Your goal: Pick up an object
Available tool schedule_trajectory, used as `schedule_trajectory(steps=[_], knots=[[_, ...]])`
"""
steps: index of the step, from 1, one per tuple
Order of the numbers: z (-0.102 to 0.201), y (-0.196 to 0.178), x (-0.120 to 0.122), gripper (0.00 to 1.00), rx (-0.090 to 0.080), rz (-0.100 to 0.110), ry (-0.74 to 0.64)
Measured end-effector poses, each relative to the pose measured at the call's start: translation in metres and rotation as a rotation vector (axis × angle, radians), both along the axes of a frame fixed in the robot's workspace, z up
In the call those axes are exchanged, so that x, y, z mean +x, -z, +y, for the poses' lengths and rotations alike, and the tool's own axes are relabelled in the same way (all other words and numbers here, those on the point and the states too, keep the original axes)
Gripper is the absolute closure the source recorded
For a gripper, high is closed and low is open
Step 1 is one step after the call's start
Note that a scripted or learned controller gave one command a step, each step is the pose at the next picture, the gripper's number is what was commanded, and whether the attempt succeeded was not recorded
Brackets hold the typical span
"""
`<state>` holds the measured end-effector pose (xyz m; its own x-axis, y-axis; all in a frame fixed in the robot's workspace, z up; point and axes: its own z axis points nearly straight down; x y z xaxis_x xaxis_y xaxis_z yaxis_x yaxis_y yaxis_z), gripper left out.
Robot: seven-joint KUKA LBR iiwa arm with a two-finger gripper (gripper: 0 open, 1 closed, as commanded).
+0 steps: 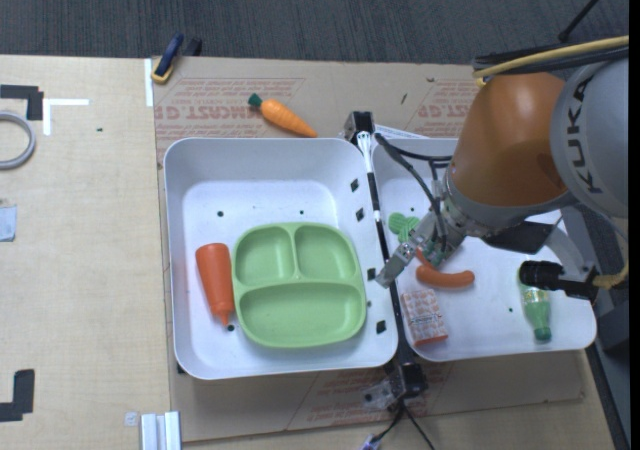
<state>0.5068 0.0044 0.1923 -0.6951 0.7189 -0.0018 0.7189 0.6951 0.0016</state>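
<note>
Looming closest to the lens, the grey KUKA arm (560, 153) with its orange band reaches in from the right, so its bulk covers much of the right bin (490, 333). Its gripper (425, 248) hangs low over that bin's left side, near the wall shared by the 2 bins; whether it is spread or pinched I cannot tell. Likeliest target, the orange sausage toy (447, 278), lies just right of and below the tip, apparently ungrasped. Close by sit a green toy (402, 226), a small carton (424, 316) and a green bottle (537, 310). Over in the left bin (190, 178) rest a green divided plate (298, 283) and an orange cylinder (214, 280).
</note>
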Motion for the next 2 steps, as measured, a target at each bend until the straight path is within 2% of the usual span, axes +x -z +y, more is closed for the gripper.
schedule_trajectory(steps=[2], knots=[[0.0,0.0,0.0,0.0,0.0,0.0,0.0]])
